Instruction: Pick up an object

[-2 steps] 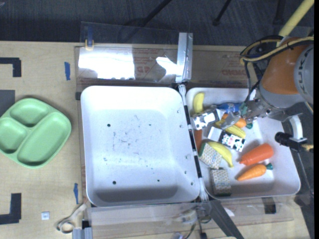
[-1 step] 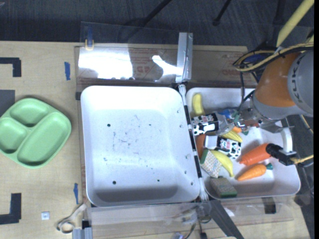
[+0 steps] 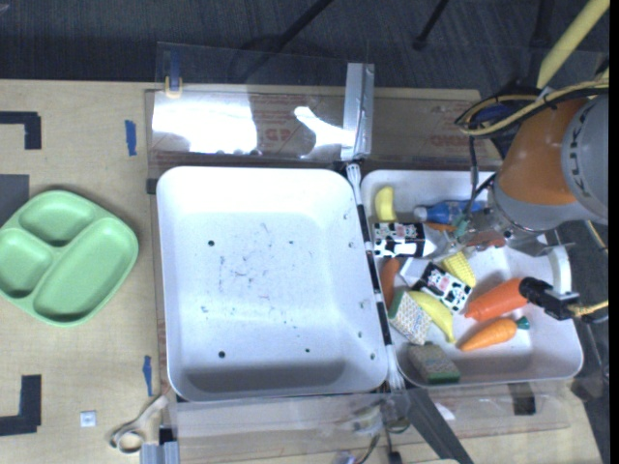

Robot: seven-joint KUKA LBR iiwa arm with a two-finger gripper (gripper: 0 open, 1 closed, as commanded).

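The right bin (image 3: 566,356) holds a jumble of toy food. Two orange carrots (image 3: 496,300) (image 3: 488,333) lie toward its right side, with a corn cob (image 3: 458,267) and a yellow banana (image 3: 437,314) beside them. A yellow piece (image 3: 385,202) and a blue item (image 3: 445,211) lie at the far end. Two black-and-white patterned pieces (image 3: 397,240) (image 3: 440,283) sit near the middle, a mesh-wrapped item (image 3: 410,317) and a green sponge (image 3: 433,365) toward the front. My gripper (image 3: 472,232) is low over the far half of this bin, just above the corn cob and right of the blue item.
The left bin (image 3: 261,278) is bare white, with a few specks and scribbles. A green divided plate (image 3: 66,256) rests on the bench at far left. A clear plastic panel (image 3: 251,114) stands behind the bins. The grey arm with its orange band (image 3: 542,162) overhangs the right bin's far right corner.
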